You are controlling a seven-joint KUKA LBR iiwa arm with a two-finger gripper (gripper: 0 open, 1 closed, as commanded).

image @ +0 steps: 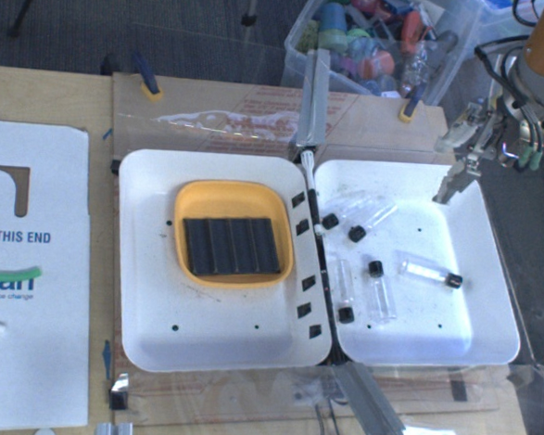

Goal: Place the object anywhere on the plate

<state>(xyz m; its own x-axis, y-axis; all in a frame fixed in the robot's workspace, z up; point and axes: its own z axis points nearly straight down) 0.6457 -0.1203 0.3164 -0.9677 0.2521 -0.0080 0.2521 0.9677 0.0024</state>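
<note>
A yellow plate (188,200) with a dark ribbed slab (231,246) on it sits in the left bin (140,249). Several clear plastic vials with black caps lie in the right bin (472,272): one (428,271) toward the right, one (378,292) near the middle, one (343,287) by the divider, and more (360,213) at the back. My gripper (455,186) hangs over the right bin's far right corner, apart from the vials, with nothing seen between its fingers.
A clear tub of coloured items (387,34) stands behind the bins. A white printed sheet (27,269) lies left of the left bin. Black clips line the divider (309,252) between the bins.
</note>
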